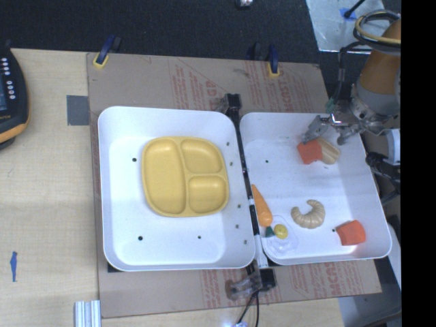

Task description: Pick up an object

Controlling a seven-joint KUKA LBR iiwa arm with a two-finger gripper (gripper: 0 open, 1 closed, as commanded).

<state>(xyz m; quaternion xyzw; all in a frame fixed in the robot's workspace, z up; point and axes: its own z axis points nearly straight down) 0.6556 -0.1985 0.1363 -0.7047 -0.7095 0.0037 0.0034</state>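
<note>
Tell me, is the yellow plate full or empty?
Empty. The yellow plate sits in the left bin, and all three of its compartments show bare yellow.

Two bins are sitting side by side on the bench, and the tray (184, 176) is lying in the middle of the left bin (116, 244). Everything else is lying right of the tray, in the right bin (354, 182): the carrot (261, 206) is resting against the wall nearest the tray, with the egg (279, 233) just in front of it. The croissant (308, 214) is lying further right, the block (351, 232) beyond it. Behind the croissant, the cube (310, 152) is touching the bread (328, 152), and the gripper (330, 129) is hanging just behind both.
</note>
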